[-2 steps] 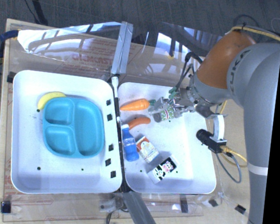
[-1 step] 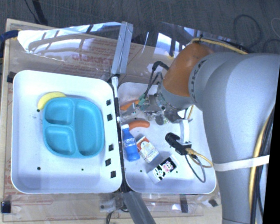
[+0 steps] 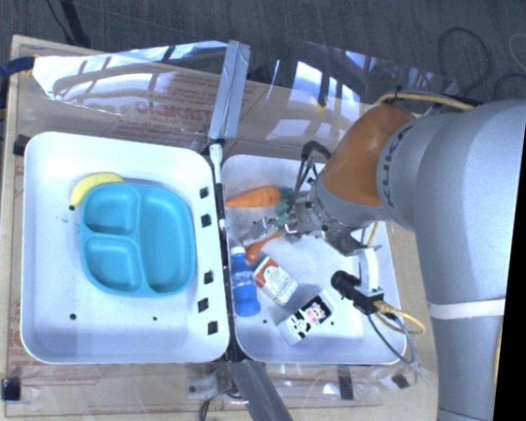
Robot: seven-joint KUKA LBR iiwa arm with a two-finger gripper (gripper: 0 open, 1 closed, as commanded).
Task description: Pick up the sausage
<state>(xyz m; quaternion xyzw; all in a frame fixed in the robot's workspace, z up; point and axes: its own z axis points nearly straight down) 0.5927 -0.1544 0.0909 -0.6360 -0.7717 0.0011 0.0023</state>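
Note:
The sausage point(image 3: 262, 247), a short orange-red piece, lies tilted in the right bin point(image 3: 375, 345) near its left wall. My gripper point(image 3: 281, 222) is low in that bin, just above and to the right of the sausage's upper end and right below the carrot point(image 3: 254, 196). The grey wrist and orange band hide the bin's upper right part. From this angle I cannot see whether anything is held.
Below the sausage lie a blue bottle point(image 3: 244, 286), a small red-and-white carton point(image 3: 277, 282) and a black-and-white box point(image 3: 308, 318). The left bin point(image 3: 34, 311) holds a blue divided plate point(image 3: 139, 238) with a banana point(image 3: 94, 185) behind it. A black cable plug point(image 3: 356, 291) hangs off the arm.

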